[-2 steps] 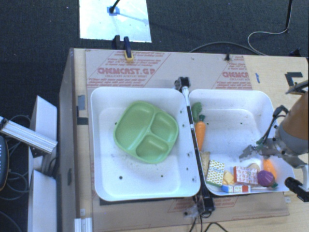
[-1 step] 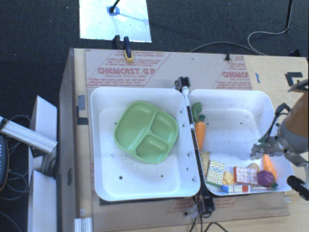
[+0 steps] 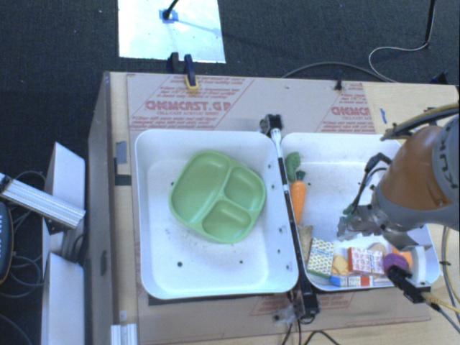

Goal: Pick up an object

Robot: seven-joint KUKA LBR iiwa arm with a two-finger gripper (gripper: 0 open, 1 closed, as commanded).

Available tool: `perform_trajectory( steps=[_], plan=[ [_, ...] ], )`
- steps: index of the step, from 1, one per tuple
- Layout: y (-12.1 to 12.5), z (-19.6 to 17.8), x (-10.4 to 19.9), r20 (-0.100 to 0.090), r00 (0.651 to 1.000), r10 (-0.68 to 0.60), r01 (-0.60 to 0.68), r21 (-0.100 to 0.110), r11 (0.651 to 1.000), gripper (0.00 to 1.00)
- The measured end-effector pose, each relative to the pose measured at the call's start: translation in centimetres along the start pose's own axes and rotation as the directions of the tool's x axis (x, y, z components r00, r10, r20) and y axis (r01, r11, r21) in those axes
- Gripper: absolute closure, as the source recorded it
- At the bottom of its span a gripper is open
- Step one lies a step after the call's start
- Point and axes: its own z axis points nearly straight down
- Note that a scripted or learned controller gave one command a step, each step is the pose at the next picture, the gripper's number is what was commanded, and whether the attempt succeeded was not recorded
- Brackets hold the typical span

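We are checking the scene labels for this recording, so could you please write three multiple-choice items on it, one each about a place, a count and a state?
1. Where does the green divided plate lie?
A. In the left bin
B. In the right bin
C. On the floor

2. How many compartments does the plate have?
A. One
B. Three
C. Six

3. How does the toy carrot lie?
A. Standing upright in the plate
B. Flat, along the right bin's left wall
C. Hanging over the bench's edge

Answers: 1 A, the plate fills the middle of the left bin. 2 B, its ridges mark off three sections. 3 B, it rests lengthwise beside the divider, leafy end farthest from the camera.
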Motion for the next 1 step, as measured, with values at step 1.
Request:
perform_trajectory(
  steps=[1],
  plan=[
    [0.03,-2.28,3.00,0.001,1.000,0.001,-0.001,-0.001,1.000,1.00]
  ],
)
